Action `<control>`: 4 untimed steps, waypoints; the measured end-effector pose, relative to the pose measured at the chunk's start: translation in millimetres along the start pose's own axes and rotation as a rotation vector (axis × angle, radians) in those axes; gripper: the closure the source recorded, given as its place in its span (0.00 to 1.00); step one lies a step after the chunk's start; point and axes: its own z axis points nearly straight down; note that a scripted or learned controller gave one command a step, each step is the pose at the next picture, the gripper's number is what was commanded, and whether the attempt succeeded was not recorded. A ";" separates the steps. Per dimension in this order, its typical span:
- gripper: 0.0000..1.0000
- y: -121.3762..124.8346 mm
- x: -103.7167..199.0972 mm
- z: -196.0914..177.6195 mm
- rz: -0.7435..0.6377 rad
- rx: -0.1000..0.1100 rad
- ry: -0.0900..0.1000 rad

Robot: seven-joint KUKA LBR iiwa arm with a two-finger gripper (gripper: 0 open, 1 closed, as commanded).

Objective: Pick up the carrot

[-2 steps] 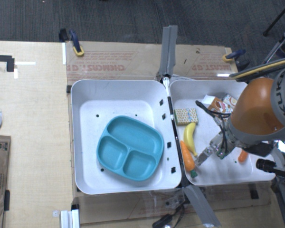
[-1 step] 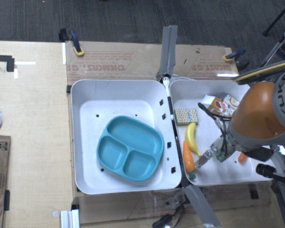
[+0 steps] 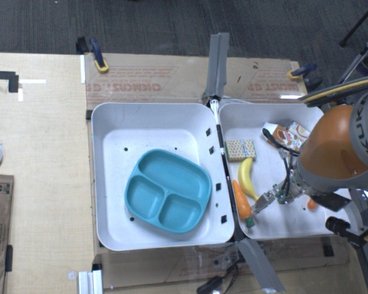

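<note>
The carrot (image 3: 241, 201) is orange with a green stub at its near end. It lies along the left wall of the right bin (image 3: 294, 225), close to the front corner. My gripper (image 3: 262, 203) hangs low in the right bin just to the right of the carrot, its dark tip almost touching the carrot's near end. The arm's orange band (image 3: 334, 143) rises above it and hides part of the bin floor. Nothing shows as lifted off the floor.
A banana (image 3: 247, 176) lies right beside the carrot's far end. A tan square sponge (image 3: 240, 149) and a snack packet (image 3: 289, 136) sit further back. A small orange piece (image 3: 312, 204) lies under the arm. The left bin (image 3: 104, 164) holds a blue divided plate (image 3: 167, 190).
</note>
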 end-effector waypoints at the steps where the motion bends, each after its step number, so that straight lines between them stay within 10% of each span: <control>1: 0.00 2.4 -10.5 -2.3 -0.231 -0.001 0.003; 2: 0.00 -0.1 -0.4 0.7 0.049 0.000 0.003; 3: 0.00 21.9 -18.5 -60.3 -0.126 -0.001 0.003; 4: 0.00 17.8 -8.7 -8.4 -0.337 -0.015 -0.011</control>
